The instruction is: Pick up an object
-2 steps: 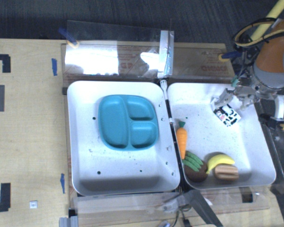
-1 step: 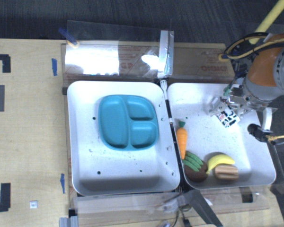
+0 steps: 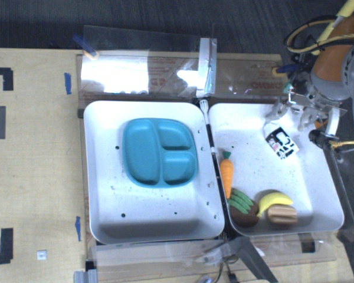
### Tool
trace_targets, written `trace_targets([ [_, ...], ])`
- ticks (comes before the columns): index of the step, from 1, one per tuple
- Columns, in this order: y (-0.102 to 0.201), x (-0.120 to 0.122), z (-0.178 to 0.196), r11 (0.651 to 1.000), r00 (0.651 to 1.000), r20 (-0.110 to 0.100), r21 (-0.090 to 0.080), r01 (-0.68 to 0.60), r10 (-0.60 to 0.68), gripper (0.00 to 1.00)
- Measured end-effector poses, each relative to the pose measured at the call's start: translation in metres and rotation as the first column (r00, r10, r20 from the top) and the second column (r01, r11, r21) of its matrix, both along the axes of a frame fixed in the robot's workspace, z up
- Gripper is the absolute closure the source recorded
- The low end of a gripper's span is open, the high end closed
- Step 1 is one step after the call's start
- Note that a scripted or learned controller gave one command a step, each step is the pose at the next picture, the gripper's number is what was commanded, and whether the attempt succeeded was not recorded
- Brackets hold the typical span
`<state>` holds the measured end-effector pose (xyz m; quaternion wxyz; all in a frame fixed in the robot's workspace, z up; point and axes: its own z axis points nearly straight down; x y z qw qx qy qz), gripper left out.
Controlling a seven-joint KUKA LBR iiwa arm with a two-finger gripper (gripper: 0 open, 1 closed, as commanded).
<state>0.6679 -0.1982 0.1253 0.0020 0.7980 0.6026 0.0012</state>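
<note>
Bins first: the left bin (image 3: 100, 217) carries a blue divided plate (image 3: 160, 152) at its centre, and the right bin (image 3: 318, 181) holds your candidates. Next, the arm (image 3: 333, 63) sits at two o'clock of that right bin, gripper (image 3: 281, 140) low over its upper part; I cannot tell its grip state, and nothing looks held. You're at the approach step. Carrot (image 3: 226, 175) lies at nine o'clock; banana (image 3: 274, 201) and bread roll (image 3: 282, 214) at six. You'd need to travel toward one, then descend.

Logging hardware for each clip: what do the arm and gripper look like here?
The arm is grey with an orange band above the wrist; yellow and black cables loop beside it. The gripper hangs from silvery metal wrist parts and carries a white tag with black square markings.
</note>
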Motion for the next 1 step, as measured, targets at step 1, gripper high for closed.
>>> trace_targets([
  [1, 0.018, -0.0132, -0.0391, 0.915, 0.915, -0.003, 0.001, -0.404, 0.404, 0.0],
])
